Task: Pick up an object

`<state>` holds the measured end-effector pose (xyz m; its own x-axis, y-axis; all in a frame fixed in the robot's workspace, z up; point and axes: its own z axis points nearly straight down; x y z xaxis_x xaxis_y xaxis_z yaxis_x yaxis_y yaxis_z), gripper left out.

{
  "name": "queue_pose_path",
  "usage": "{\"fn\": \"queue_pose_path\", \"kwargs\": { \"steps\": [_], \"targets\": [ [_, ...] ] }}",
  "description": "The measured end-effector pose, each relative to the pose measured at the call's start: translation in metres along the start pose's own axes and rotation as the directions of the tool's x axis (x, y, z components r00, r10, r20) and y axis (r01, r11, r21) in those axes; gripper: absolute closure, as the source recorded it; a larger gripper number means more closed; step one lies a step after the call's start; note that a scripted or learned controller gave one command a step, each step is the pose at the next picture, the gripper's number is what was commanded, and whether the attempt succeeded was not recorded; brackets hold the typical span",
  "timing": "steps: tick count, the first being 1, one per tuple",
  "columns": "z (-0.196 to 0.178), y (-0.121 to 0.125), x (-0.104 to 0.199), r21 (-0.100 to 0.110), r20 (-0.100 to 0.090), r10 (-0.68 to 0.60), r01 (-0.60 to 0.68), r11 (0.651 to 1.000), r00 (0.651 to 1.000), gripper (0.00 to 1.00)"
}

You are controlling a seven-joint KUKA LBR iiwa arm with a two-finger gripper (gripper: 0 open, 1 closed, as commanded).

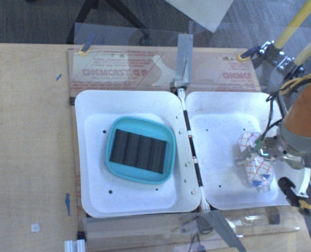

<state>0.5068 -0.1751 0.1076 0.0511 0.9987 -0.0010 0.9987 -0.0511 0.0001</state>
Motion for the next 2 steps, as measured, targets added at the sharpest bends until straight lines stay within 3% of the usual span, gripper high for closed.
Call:
{"fn": "queue_pose_path", "kwargs": {
  "steps": [1, 2],
  "targets": [
    [0.018, -0.023, 0.001, -0.013, 0.000, -0.029, 0.029, 0.999, 1.000, 0.00],
    [-0.045, -0.015, 0.072, 0.002, -0.001, 0.012, -0.012, 1.000, 1.000, 0.00]
  ]
}}
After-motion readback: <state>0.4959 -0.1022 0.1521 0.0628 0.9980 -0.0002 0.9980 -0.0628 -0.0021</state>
